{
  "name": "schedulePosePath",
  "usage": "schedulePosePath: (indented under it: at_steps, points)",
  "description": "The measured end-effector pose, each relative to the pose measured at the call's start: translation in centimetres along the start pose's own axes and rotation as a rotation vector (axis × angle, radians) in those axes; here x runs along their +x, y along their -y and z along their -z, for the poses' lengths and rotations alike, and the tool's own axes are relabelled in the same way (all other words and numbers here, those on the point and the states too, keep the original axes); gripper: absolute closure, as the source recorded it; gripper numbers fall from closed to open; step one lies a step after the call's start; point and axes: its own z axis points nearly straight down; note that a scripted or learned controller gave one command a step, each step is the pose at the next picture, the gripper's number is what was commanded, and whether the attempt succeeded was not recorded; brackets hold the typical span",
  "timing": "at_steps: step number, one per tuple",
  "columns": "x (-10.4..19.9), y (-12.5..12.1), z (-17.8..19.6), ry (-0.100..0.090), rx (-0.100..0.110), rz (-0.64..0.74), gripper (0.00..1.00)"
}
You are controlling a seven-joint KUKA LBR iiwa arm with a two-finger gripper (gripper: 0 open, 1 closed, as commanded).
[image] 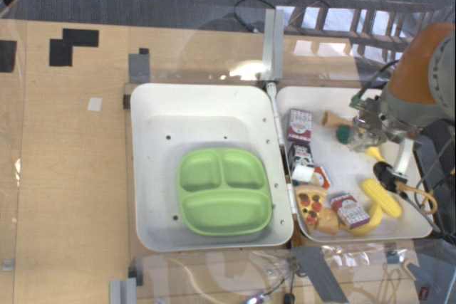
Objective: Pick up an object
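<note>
The right bin (335, 160) holds several toy foods: a red-and-white carton (300, 123), a smaller carton (302, 152), a white-and-red piece (306, 174), a pizza slice (311, 201), a small red box (348, 209), a corn cob (381, 197), a banana (365, 226) and a green-tipped wooden piece (338, 124). My gripper (365, 132) hangs over the bin's right part, beside the green piece and above a yellow item (375, 152). The wrist hides its fingers.
The left bin (153, 153) carries a green divided plate (224, 191). A metal post (270, 46) stands behind the wall between the bins. A black-and-yellow cable (406, 190) runs along the right bin's right side. Bare wooden bench lies to the left.
</note>
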Motion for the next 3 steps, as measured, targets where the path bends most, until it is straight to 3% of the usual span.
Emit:
schedulePosePath:
  at_steps: [1,2,3]
  points:
    - [5.7,-7.9,0.0,0.001,-0.004,0.108,0.00]
    - [4.3,-8.4,8.6,0.001,-0.007,0.055,0.00]
    - [2.8,-7.6,-2.4,0.002,-0.001,-0.076,0.00]
